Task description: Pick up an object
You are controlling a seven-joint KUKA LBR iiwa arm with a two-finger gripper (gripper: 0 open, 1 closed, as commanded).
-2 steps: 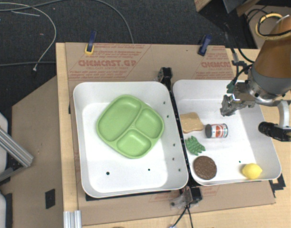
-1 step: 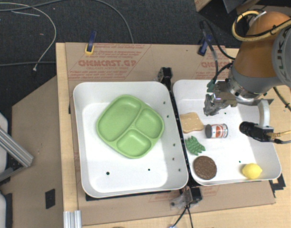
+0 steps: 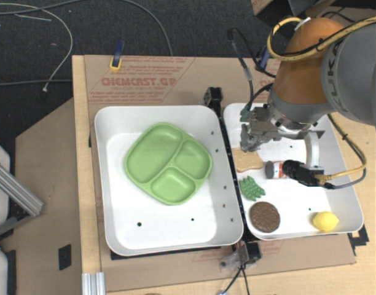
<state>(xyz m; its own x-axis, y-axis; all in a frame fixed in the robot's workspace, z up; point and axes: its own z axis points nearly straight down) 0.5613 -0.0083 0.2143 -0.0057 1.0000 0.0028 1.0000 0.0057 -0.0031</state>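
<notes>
In the right bin (image 3: 348, 192) lie a tan flat piece (image 3: 248, 161), a green leafy toy (image 3: 252, 189), a brown round disc (image 3: 264, 216) and a yellow lemon-like object (image 3: 325, 221). My gripper (image 3: 250, 141) hangs over the bin's far left part, just above the far edge of the tan piece. The wrist hides its tips, and nothing shows between them. The grey arm with its orange band (image 3: 308, 42) reaches in from the upper right.
The left bin (image 3: 114, 220) holds a green divided plate (image 3: 168, 163) in its middle. A black clamp (image 3: 213, 96) sits at the bins' far edge between them. Cardboard (image 3: 145, 72) lies under both bins, and cables run across the dark floor behind.
</notes>
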